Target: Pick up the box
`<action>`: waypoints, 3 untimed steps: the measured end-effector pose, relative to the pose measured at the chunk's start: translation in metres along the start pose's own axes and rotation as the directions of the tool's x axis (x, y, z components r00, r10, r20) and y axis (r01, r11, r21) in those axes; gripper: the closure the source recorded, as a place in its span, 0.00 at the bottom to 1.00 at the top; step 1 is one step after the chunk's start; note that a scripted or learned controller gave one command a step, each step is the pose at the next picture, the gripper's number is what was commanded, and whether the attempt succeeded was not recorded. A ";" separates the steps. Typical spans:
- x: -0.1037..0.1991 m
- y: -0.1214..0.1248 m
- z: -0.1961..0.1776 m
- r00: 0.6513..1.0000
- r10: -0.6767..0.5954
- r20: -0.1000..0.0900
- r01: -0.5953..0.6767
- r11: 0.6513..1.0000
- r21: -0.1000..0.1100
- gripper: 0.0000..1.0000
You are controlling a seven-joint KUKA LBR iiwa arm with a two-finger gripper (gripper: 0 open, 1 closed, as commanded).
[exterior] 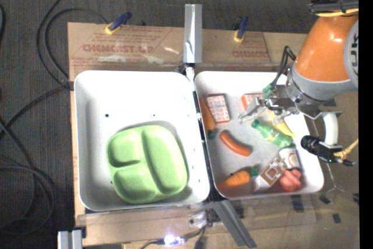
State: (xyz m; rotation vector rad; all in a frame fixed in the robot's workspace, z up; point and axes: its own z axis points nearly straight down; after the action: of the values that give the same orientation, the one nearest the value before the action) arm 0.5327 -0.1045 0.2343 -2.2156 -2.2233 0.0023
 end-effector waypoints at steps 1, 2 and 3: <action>0.014 0.038 -0.066 0.979 -0.203 0.003 0.203 0.979 -0.002 0.00; 0.015 0.079 0.027 0.973 -0.229 0.002 0.229 0.973 0.000 0.00; -0.019 0.093 0.128 0.814 -0.581 0.007 0.581 0.814 -0.009 0.00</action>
State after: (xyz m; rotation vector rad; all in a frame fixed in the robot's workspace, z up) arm 0.6256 -0.1231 0.1055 -1.4362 -2.8021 -0.0062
